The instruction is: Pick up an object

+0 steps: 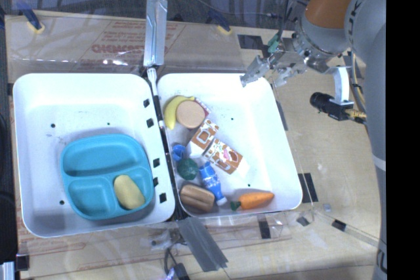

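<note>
Toys (pixel 207 151) lie piled in the right bin (pixel 275 116), and the claw (pixel 262 72), fingers apart and holding nothing, hangs over its far edge, so it should drop straight onto the carrot (pixel 252 200), which lies alone.
</note>
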Motion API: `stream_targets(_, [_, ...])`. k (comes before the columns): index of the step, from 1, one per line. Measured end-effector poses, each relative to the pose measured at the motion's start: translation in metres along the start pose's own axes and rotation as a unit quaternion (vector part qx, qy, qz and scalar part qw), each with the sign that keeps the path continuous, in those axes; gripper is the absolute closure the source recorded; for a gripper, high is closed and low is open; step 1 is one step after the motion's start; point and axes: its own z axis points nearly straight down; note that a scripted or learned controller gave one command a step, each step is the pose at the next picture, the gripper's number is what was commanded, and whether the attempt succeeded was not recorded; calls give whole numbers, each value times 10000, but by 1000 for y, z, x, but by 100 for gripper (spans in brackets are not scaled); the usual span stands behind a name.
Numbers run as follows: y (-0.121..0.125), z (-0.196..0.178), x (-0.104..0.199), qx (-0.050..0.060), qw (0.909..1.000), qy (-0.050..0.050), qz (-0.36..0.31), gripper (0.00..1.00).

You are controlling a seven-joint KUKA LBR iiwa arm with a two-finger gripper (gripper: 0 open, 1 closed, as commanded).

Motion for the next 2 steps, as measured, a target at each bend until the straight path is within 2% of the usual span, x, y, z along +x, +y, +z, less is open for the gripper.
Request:
stream_targets(1, [-76,124,-9,33,9999,11,132,0])
stream_targets(2, [-140,182,45,-36,9955,1,-948,0])
